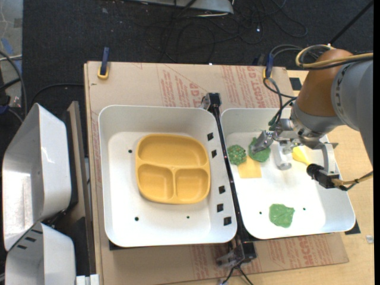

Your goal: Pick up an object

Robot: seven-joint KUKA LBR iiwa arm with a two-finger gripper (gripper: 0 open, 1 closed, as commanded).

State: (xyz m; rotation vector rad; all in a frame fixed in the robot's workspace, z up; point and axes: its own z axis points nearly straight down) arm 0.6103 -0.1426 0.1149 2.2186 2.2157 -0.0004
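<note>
In the right bin my gripper hangs low and open, with bare bin floor between its fingers. A small green piece lies right at the left finger, touching or nearly so; I cannot tell which. Beside the right finger sits a small yellow piece. Left of the gripper are a round green piece and a flat orange-yellow square. A bigger green lump lies near the bin's front.
The left bin holds a yellow divided tray. A black divider runs between the bins. The arm's orange band and a black cable hang over the right bin's right side.
</note>
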